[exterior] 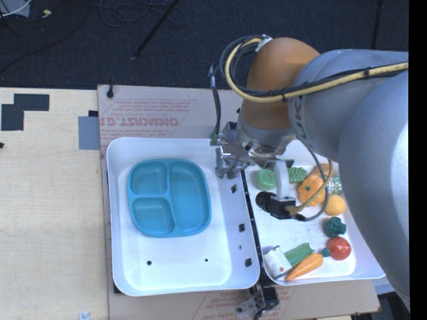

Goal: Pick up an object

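My gripper (228, 164) hangs over the rim between the two bins, near their far end, and I see nothing held in it. The right bin (363, 265) holds toy food. A pale green round piece (267, 179) lies just right of the gripper. Further right are a green leafy piece (297, 175), an orange pumpkin-like piece (311, 191) and a yellow lemon (335, 205). Nearer the front are a broccoli (335, 227), a red tomato (339, 247), a carrot (305, 267), a green stick (298, 253) and a white piece (276, 260).
A blue divided plate (169, 197) lies in the left bin (173, 275), left of the gripper. The big grey arm with its orange band (277, 79) covers the right bin's far end. Brown cardboard (153, 115) lies under both bins.
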`<action>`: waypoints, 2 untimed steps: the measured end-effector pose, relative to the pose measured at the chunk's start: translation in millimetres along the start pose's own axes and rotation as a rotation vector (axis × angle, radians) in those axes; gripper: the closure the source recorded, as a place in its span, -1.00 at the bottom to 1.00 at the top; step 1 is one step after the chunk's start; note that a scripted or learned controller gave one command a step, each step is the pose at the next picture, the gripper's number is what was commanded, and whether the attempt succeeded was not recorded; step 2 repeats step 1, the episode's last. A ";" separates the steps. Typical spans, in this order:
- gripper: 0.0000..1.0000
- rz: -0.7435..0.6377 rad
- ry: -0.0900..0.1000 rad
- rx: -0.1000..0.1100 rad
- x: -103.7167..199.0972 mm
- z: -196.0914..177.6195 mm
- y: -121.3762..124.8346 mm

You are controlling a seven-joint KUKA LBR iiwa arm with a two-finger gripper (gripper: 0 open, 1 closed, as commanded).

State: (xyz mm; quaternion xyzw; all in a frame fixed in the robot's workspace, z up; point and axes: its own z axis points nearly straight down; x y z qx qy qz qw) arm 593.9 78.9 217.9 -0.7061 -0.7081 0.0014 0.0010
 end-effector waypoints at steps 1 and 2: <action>1.00 0.004 -0.001 0.002 -4.7 -0.3 -7.2; 1.00 0.004 -0.001 0.002 -4.7 -0.3 -7.2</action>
